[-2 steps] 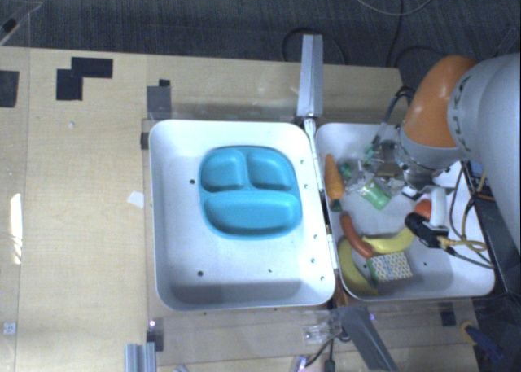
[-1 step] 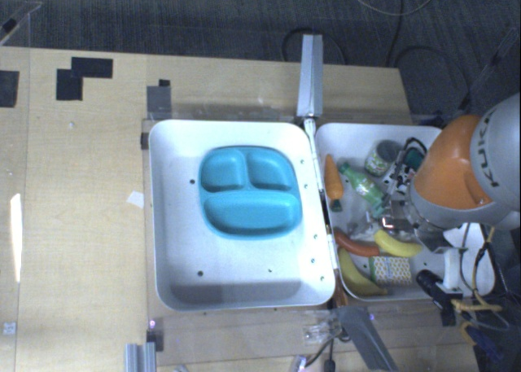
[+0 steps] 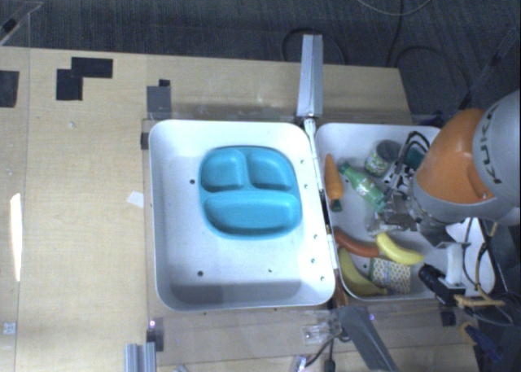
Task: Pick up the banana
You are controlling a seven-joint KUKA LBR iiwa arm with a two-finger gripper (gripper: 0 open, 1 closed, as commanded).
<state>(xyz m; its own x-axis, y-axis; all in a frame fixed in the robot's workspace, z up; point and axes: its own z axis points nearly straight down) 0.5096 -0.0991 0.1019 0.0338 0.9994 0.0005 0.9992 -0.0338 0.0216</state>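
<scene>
Firstly, note the left bin [image 3: 167,224] holds a blue divided tray [image 3: 248,191]. Next, the right bin [image 3: 358,133]: carrot [image 3: 332,179] at 11 o'clock, green bottle [image 3: 364,186] just beyond. Your banana [image 3: 399,250] lies at 5 o'clock — likely light, curved, smooth-skinned, bruisable; grip it mid-body. The gripper [image 3: 397,207] hovers just above it; I cannot tell its finger state. Clutter and the near wall crowd it — lift straight up.

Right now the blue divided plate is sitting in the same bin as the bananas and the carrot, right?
Not quite. The camera view shows the blue divided plate alone in the left bin. The bananas and the carrot lie in the right bin, where the arm reaches in.
</scene>
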